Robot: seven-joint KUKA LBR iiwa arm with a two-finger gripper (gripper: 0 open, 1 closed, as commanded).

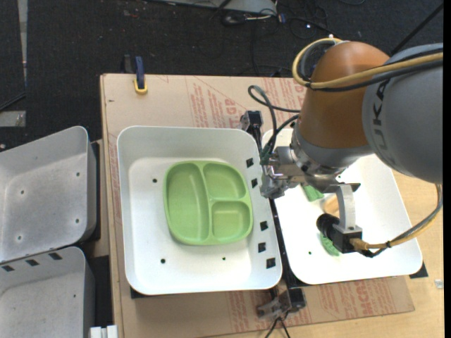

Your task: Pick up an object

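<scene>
The end effector (278, 178) sits low under the grey arm's (409, 118) orange band (338, 94), at the seam between the two bins. The wrist hides most of it, so I cannot tell how far open it is or whether it holds anything. A green divided plate (208, 203) lies flat in the middle of the left bin (141, 160), just beside the end effector. In the right bin (387, 210), two green pieces show, one (313, 191) near the wrist and one (329, 246) closer to the front, both partly hidden. The bins rest on the desk (183, 97).
</scene>
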